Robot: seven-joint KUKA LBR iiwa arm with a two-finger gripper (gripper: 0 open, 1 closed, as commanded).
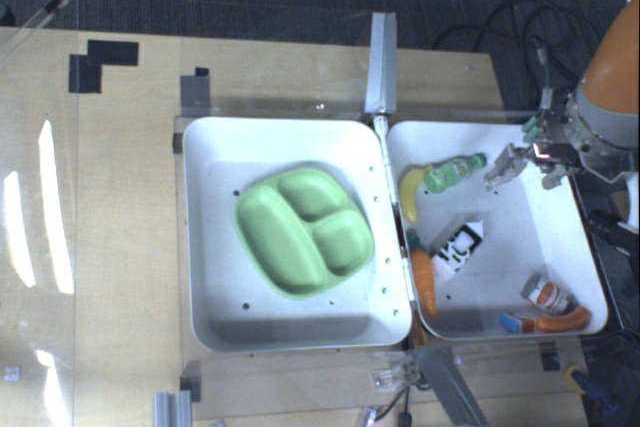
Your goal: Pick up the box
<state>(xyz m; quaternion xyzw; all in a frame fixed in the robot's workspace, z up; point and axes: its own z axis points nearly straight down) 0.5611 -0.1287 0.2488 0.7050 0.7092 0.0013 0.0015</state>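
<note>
1. Camera view shows the box [460, 246] lying flat near the middle of the right bin [575, 215], black and white, tilted on a diagonal
2. The gripper [522, 163] hovers at about 1 o'clock from it, well apart, fingers spread and holding nothing
3. Best approach, I judge: swing toward 7 o'clock, turn the wrist to span the short sides (the carrot [424, 281] sits near at 8 o'clock), then descend straight

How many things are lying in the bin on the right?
6, I think: a green bottle at the top, a yellow banana beside it, a black-and-white box in the middle, a carrot along the left wall, and a small can and an orange item bottom right. More may be hidden.
</note>
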